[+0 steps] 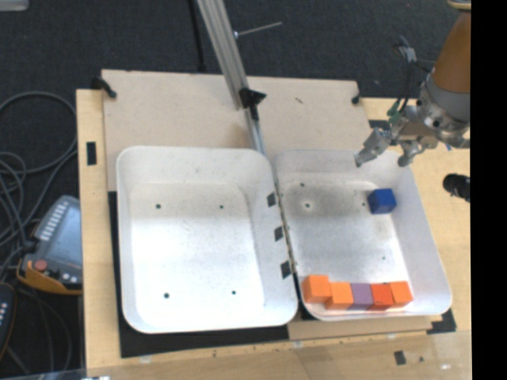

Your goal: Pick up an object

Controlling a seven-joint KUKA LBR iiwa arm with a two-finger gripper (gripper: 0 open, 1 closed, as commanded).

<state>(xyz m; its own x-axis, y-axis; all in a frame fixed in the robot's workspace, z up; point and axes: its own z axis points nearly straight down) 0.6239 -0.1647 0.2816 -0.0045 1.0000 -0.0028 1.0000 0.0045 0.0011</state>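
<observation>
At the far right of the camera view, the grey arm with its orange band reaches in over the right bin [428, 236], and its pincer [390, 153] hangs above that bin's far rim with its two fingers spread apart, nothing between them. Just near of the pincer, a blue cube [382, 201] sits alone on the bin floor, apart from the fingers. Along the bin's near wall stands a row of blocks touching side by side: an orange block [318, 287] at the left end, more orange ones, and a purple block [361, 294] in the middle. Left of it lies the left bin [198, 236], both resting on the tabletop [95, 212]. A slanted metal rail [226, 42] rises from the far side.
</observation>
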